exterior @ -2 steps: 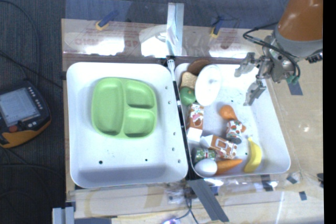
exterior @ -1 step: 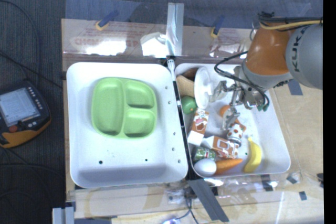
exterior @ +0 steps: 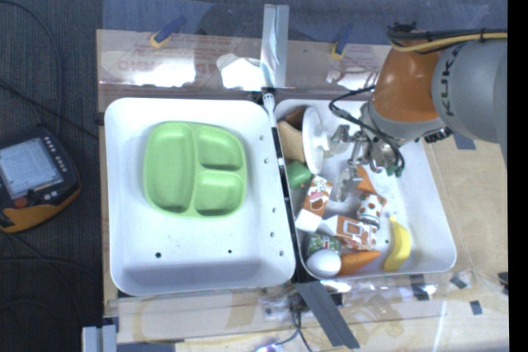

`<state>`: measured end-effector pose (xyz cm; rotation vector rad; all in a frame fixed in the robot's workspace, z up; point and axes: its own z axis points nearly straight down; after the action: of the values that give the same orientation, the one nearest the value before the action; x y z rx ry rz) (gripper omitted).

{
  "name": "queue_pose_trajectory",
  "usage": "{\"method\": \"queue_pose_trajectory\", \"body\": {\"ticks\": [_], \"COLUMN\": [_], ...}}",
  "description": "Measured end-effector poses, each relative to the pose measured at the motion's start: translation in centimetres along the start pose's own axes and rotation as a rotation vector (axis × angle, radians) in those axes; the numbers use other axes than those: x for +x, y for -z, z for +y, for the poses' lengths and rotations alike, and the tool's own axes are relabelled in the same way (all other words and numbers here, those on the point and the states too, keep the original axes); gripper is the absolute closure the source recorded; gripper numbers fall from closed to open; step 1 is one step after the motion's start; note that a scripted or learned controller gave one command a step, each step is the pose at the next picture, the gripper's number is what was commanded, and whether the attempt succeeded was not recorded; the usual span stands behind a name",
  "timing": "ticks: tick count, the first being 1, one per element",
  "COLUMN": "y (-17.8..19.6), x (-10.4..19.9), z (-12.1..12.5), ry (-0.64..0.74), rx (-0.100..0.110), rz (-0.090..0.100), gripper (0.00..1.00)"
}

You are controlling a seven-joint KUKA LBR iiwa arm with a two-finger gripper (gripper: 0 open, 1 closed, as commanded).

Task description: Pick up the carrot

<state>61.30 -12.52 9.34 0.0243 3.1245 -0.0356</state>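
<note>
The carrot point(exterior: 360, 262) is an orange, tapered piece lying at the front of the right bin point(exterior: 437, 210), between a white egg point(exterior: 324, 263) and a yellow banana point(exterior: 398, 246). My gripper point(exterior: 355, 167) hangs over the middle of that bin, below the orange wrist band, well behind the carrot and apart from it. Just under the gripper lies a small orange wedge point(exterior: 369, 183) among the clutter.
The right bin also holds a white dish on edge point(exterior: 313, 138), a green item point(exterior: 297, 174) and printed cartons point(exterior: 317, 195) point(exterior: 359, 232). In the left bin point(exterior: 132, 260) sits a green divided plate point(exterior: 196, 169). A handheld pendant point(exterior: 33, 169) lies off to the far left.
</note>
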Motion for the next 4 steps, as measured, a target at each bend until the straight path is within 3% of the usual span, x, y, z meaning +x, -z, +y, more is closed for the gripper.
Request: {"method": "queue_pose_trajectory", "body": {"ticks": [1, 2, 3, 4], "y": [-0.3, -0.1, 1.0, 12.0], "x": [1.8, 1.1, 0.9, 0.8], "z": [-5.8, 0.3, 0.4, 6.5], "ry": [0.079, -0.104, -0.100, 0.344], "rx": [-0.017, -0.010, -0.009, -0.025], "rz": [0.001, 0.002, -0.005, 0.003], "gripper": [0.00, 0.00, 1.00, 1.00]}}
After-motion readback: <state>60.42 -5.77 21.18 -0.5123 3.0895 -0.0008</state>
